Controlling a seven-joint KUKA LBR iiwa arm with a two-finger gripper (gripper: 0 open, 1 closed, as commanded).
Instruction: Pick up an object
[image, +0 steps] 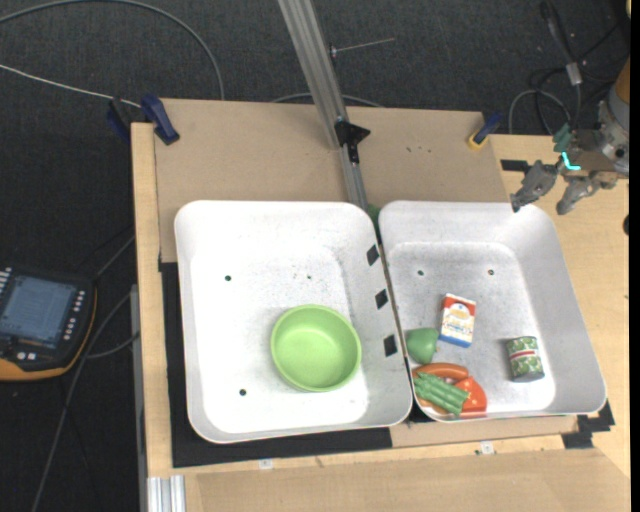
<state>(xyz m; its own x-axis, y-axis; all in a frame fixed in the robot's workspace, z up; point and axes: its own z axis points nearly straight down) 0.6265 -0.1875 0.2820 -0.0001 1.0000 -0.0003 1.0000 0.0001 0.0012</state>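
Carton (458, 320) lies in right bin (560, 260), well apart from claw (549, 193).

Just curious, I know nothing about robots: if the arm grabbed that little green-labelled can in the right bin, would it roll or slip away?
The can looks stiff and rounded, so probably slippery. It seems tilted, so a nudge might roll it.
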